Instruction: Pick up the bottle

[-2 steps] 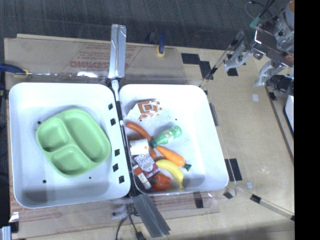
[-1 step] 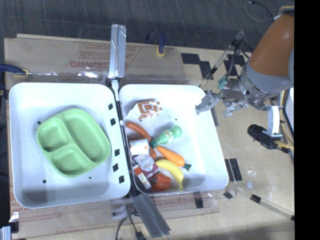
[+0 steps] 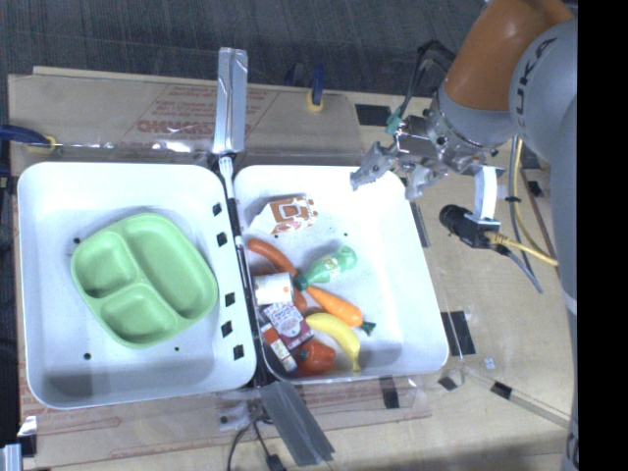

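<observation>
Nearest clutter: at the close end of the right bin (image 3: 417,292), far below the hand (image 3: 385,173), lie a banana (image 3: 336,337), a red tomato-like piece (image 3: 312,358) and a small labelled packet (image 3: 287,320), all pressed together.
Bottle: the bottle (image 3: 327,266), pale green with a darker cap, lies on its side mid-bin, below and a little to the left of the hand, well apart from it.
Bottle's neighbours: a carrot (image 3: 336,307) lies just beside its cap end, a sausage (image 3: 271,255) and a white cup (image 3: 274,288) lie close on the side away from the arm.
Other items: a brown-and-white carton (image 3: 291,214) lies between the hand and the bottle, to the left.
Hand: it hovers over the far right corner of the right bin, above the rim, holding nothing; the fingers look spread apart, though the metal parts blur together here and I judge this loosely.
Left bin: the left bin (image 3: 39,263) carries a green divided plate (image 3: 144,278), far from the hand.
Progress: the approach is not yet made; the bottle is untouched.
Risk, crowding: a descent onto the cap end would likely catch the carrot too.
Risk, shape: the bottle is round and lying flat, so fingers closing along its length may let it roll or squirt out.
Risk, aim: a short reach would land on the carton instead.
</observation>
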Controlling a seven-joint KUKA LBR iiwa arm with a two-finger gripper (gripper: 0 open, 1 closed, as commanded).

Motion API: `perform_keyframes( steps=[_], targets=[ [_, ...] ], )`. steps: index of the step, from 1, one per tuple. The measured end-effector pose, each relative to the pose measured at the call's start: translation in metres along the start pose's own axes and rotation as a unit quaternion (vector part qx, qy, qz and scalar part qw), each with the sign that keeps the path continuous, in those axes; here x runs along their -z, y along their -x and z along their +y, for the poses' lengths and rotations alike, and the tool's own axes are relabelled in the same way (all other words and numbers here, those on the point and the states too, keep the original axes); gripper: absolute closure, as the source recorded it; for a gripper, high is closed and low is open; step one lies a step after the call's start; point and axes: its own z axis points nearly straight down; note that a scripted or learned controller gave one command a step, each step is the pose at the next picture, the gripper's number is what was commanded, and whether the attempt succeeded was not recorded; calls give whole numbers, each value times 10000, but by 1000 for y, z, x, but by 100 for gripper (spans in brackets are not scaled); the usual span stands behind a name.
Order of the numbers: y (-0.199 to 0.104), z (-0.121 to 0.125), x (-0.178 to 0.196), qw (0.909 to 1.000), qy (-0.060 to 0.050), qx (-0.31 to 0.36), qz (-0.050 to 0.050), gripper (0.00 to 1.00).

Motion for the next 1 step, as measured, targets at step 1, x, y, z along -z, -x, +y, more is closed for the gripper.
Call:
perform_keyframes(
  steps=[1],
  targets=[
    [7, 12, -54, 9580, 1, 2868, 3, 0]
  ],
)
